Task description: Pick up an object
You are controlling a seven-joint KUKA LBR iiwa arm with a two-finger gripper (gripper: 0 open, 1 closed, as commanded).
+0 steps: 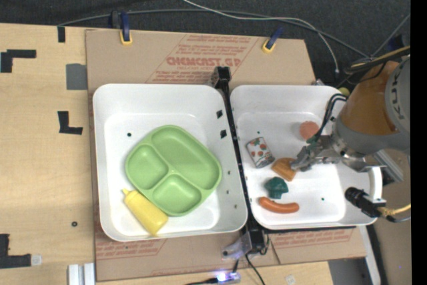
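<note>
Camera view, taken from left to right: you have the left bin (pixel 107 143) holding a green divided plate (pixel 173 170) near its middle, with a yellow bottle (pixel 145 211) lying at the plate's lower left edge, touching or nearly touching it. Across the divider, the right bin (pixel 280 95) carries the small pieces. Nearest the divider you see a little patterned box (pixel 259 151), tilted. Just right of it lies an orange block (pixel 284 169), and below that a dark green lump (pixel 277 187). Along the bin's lower side rests a red sausage (pixel 279 206). Higher up, toward the right, sits a pinkish round piece (pixel 308 129). The gripper (pixel 305 158) hangs low over the right bin, its tip just beside the orange block's right end, perhaps touching it. You cannot tell from this angle how the pincer stands. The grey arm (pixel 373 113) enters from the right.
</note>
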